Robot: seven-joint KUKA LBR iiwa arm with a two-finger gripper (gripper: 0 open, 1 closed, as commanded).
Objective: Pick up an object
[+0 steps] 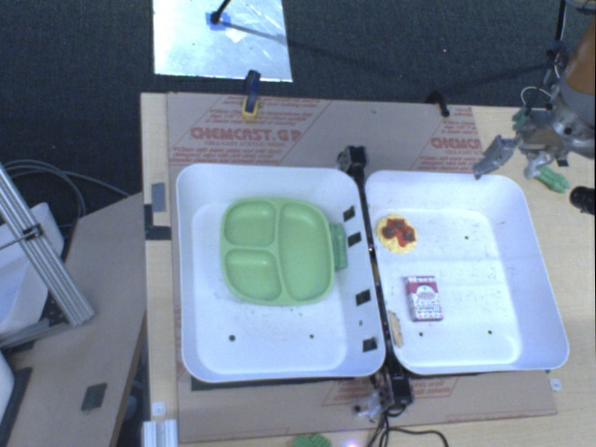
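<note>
the camera view looks down at a slant on a table (112, 250) covered by a brown cardboard sheet (279, 128) printed in red with "chemcast gp", readable once at the upper left and partly again at the upper right. two shallow white bins sit side by side on it, touching along a dark centre seam with black clips.

the left bin (200, 343) holds one thing: a light green divided plate (277, 250) with three compartments and a small tab on its right edge, lying flat near the bin's middle.

the right bin (521, 333) holds two things. one is a small round yellow item with red and dark patches (398, 233), lying in the upper left part of the bin near the seam. the other is a small red and white box (424, 298), lying flat below it, near the bin's centre; its print is too small to read. the two are apart from each other.

the end effector (515, 156) hangs at the upper right, above the far right corner of the right bin, well apart from both items. two grey fingers (491, 158) stand spread apart with nothing between them. a small green piece (551, 181) lies just beside it on the table.

beyond the cardboard, one shiny silver sheet (222, 24) lies on dark carpet, and one yellow and blue clamp (250, 96) grips the cardboard's far edge.
</note>
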